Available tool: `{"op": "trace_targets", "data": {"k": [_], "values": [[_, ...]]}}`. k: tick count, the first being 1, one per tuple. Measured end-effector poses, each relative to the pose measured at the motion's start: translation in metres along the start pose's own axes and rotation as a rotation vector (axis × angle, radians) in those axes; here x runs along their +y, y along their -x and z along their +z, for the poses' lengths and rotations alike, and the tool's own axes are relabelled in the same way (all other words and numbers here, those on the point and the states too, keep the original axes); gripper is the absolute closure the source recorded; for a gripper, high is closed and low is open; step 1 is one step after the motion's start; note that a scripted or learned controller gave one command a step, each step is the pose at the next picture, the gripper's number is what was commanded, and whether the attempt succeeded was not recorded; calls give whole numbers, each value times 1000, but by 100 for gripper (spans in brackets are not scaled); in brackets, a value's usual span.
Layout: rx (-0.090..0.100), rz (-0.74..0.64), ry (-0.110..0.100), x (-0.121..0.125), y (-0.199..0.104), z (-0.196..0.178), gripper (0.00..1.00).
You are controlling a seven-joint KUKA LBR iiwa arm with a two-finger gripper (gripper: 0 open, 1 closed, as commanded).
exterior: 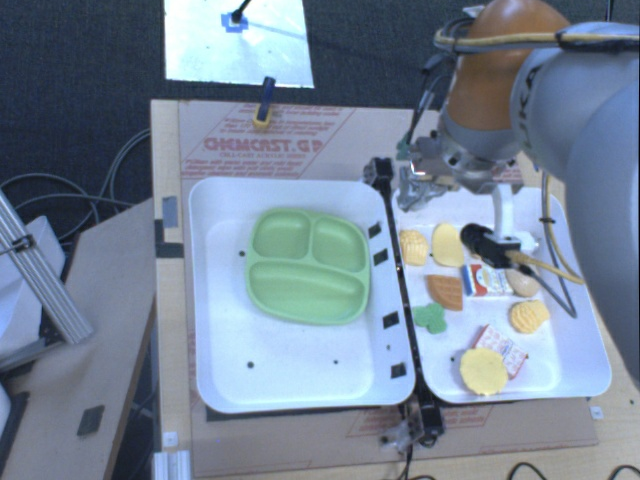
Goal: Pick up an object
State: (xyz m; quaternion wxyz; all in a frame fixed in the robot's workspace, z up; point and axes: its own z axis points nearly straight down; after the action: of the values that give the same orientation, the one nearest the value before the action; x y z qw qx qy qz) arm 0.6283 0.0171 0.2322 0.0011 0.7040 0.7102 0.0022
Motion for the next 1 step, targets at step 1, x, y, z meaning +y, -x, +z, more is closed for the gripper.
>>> {"op": "trace_targets", "data": {"k": [1], "values": [[-2, 2, -5, -13, -8, 3, 100]]}}
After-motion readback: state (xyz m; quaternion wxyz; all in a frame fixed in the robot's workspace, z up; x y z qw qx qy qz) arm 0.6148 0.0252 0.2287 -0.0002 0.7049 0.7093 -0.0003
